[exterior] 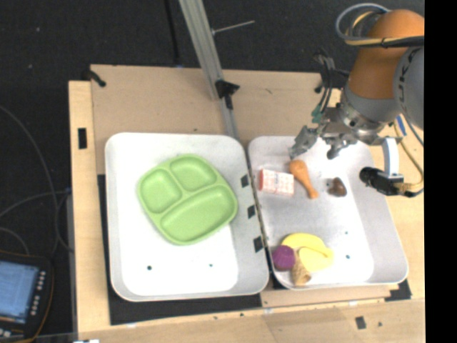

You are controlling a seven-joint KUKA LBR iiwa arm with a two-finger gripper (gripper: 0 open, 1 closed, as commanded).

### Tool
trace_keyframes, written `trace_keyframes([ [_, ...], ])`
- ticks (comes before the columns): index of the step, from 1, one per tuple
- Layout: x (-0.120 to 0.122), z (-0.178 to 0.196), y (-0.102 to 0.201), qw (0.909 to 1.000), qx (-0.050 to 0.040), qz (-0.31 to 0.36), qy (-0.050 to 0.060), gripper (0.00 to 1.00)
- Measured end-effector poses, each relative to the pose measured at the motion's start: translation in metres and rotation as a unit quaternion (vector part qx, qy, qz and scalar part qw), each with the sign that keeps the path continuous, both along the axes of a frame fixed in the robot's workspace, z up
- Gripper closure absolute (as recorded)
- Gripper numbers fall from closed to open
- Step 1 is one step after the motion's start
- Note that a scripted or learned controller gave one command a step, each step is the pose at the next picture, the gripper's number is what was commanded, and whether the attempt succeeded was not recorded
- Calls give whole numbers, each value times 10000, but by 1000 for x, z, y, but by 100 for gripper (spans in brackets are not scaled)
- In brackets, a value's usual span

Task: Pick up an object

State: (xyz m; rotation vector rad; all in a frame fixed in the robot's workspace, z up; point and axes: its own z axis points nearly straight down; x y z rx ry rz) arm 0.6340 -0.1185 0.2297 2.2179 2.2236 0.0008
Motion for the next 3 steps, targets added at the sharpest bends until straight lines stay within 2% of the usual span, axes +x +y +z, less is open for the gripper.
trace_keyframes([
  [1,0,0,0,10000,0,0,0,0],
  [2,1,-42,0,10000,-7,-9,18,0],
  [3,-10,-93,-5,10000,-5,-17,29,0],
])
